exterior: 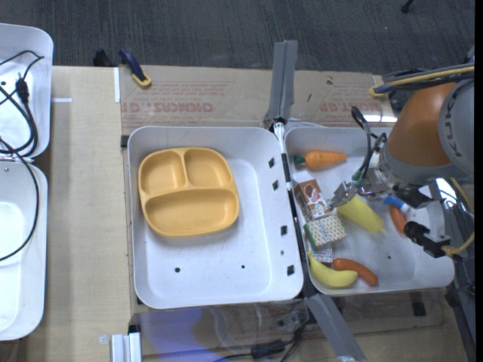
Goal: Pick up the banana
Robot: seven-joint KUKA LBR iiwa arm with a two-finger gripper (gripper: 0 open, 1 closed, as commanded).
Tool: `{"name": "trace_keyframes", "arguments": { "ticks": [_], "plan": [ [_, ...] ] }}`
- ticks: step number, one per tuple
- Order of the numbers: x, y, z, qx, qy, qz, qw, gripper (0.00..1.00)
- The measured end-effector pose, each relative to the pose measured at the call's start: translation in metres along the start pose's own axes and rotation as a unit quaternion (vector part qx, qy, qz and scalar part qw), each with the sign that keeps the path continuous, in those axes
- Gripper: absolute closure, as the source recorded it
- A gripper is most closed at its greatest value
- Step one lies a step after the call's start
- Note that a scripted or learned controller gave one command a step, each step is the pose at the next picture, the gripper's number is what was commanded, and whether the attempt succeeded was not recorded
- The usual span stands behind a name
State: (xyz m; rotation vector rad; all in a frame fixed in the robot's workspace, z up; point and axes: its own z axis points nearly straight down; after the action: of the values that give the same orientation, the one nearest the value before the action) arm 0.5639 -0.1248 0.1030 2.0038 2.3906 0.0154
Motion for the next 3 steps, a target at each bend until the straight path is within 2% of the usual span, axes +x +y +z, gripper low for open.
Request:
{"name": "trace_keyframes", "arguments": {
  "ticks": [1,2,3],
  "plan": [
    [0.001,-0.001,-0.006,0.002,0.0,0.0,1.0,1.0],
    [0.039,0.024,-0.088,0.012,0.004,0.034,0.9994,1.0],
    [0.101,0.065,-0.162,0.012,0.004,0.005,0.9999,1.0]
  ]
}}
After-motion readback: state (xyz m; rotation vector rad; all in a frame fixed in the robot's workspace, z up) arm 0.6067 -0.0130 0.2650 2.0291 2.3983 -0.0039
